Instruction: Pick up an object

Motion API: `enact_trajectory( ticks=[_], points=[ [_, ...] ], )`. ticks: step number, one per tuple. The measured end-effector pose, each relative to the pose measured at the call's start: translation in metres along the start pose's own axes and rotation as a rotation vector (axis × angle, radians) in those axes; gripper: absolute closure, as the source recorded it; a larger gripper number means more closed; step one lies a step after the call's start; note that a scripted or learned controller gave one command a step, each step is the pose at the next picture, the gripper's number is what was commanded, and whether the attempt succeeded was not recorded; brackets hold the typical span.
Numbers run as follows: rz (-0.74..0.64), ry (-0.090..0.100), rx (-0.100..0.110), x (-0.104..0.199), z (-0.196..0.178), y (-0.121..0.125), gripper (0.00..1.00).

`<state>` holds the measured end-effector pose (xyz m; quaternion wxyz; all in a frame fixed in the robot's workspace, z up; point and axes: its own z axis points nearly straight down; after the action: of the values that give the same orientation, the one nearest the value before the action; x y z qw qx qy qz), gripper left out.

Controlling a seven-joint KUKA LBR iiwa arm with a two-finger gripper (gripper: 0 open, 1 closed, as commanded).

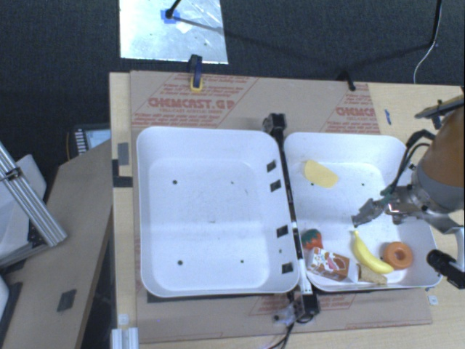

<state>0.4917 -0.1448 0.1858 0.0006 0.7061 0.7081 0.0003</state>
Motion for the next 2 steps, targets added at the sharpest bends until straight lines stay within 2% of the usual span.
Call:
enact_trajectory(
  ticks=[1, 2],
  points=[
    [-0.003, -0.001, 0.000, -0.021, 0.065, 0.051, 0.00],
    [-0.006, -0.001, -0.007, 0.001, 0.086, 0.130, 0.00]
  ],
)
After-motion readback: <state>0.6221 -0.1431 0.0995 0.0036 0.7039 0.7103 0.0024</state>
